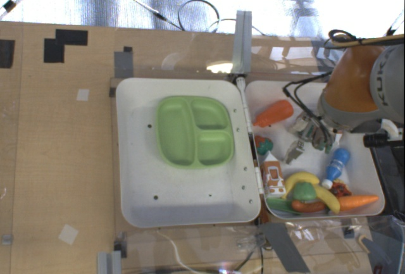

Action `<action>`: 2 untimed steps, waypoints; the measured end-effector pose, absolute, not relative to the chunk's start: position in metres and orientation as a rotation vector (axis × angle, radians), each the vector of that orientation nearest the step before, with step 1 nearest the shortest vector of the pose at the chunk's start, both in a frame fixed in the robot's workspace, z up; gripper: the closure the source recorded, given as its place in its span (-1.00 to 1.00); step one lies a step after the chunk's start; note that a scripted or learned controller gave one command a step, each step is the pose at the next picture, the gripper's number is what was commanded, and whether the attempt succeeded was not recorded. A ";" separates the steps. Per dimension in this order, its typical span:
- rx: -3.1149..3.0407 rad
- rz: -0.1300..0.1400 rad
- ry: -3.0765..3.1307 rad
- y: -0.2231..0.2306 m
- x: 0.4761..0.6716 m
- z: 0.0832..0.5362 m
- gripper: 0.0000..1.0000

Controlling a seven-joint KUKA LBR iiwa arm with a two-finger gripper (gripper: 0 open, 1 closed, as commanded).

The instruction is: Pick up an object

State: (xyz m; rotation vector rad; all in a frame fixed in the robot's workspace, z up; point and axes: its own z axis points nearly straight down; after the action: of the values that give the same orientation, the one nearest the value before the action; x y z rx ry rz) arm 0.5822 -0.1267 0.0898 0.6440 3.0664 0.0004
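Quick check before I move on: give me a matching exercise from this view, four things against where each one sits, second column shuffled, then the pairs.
Things:
1. green divided plate
2. orange carrot
3. blue bottle
4. small carton

Places:
A. right bin, against the divider wall, beside the banana
B. right bin, top left part, lying at a slant
C. left bin, around its middle
D. right bin, near its right side, just below the gripper

Pairs: 1-C, 2-B, 3-D, 4-A
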 end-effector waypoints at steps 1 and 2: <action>0.766 -0.017 3.011 -0.096 0.541 0.094 -1.00; 1.073 0.004 2.939 -0.123 0.633 0.145 -1.00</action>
State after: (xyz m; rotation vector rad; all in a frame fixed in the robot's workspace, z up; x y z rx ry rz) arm 0.6328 -0.1232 0.1450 1.0733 2.9389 0.0037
